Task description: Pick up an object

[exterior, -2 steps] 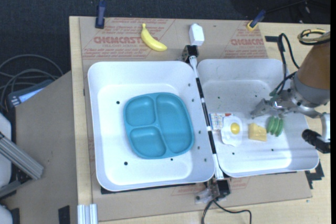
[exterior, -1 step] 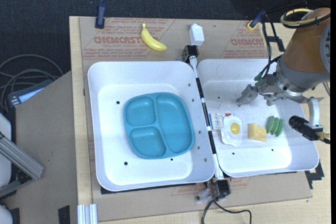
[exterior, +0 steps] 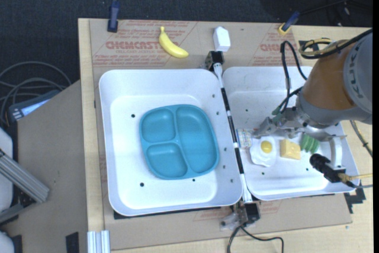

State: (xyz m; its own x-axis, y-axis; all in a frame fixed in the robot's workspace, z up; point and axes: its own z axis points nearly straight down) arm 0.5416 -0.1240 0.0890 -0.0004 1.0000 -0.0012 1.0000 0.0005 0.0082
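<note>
The right bin [exterior: 260, 83] holds a toy fried egg [exterior: 263, 151], a yellow cheese wedge [exterior: 290, 150] and a green piece [exterior: 309, 143] partly under the arm. My gripper [exterior: 273, 125] hangs low over this bin, just above and behind the egg and the cheese. The grey wrist and its orange band [exterior: 328, 77] hide the back right part of the bin. Nothing is visibly held.
In the left bin [exterior: 118, 98] lies a blue divided plate [exterior: 177, 140]. A toy banana [exterior: 172, 44] and a small white object [exterior: 222, 38] lie on the bench behind the bins. Black cables [exterior: 290, 68] hang from the arm.
</note>
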